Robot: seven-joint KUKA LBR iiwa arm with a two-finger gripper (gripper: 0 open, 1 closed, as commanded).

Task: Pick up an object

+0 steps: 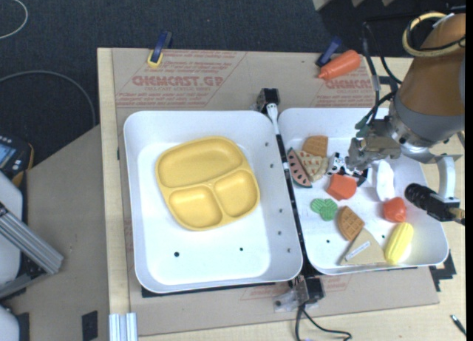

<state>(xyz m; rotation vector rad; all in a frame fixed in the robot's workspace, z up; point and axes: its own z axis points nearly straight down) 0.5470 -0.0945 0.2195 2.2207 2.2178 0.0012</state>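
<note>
Gripper (360,156) hangs low in the right bin (436,254), near its far edge, just above the orange block (342,186), seemingly lined up to grab it; its grasp can't be judged.

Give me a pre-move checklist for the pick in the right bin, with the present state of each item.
1. Tool is over the right bin: ok.
2. A target lies close: the orange block sits just below the tool: ok.
3. Finger opening readable: cannot tell.
4. Something already held: cannot tell.
5. Room around the target: not ok, the watermelon slice and the green piece crowd it.
6. Yellow tray in the left bin is out of the path: ok.
</note>
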